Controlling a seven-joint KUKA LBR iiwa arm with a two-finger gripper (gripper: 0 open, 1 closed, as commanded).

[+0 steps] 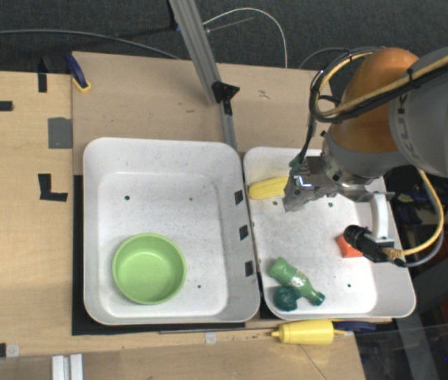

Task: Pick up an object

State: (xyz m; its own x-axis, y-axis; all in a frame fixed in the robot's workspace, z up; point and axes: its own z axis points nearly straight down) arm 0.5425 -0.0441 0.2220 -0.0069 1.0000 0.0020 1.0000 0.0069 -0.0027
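- Camera view, front bench edge: yellow bottle (pixel 306 332) lies on its side just outside the right bin (pixel 366 303), out of the pick area, so not a candidate.
- Right bin, near end: green bottle (pixel 294 275) lies tilted beside a darker teal piece (pixel 286 297), touching or nearly so; clutter makes that a poor grasp.
- Left bin (pixel 161 161): green bowl (pixel 149 268) sits upright in the near corner, well apart from the arm.
- Right bin, right side: orange piece (pixel 347 246) partly hidden by black cabling.
- Far end of right bin: corn (pixel 268 188) lies flat against the bin divider, likely the target.
- Gripper (pixel 297 199) sits low, just beside the corn's right end, nothing visibly between its fingers; open or closed, cannot tell.
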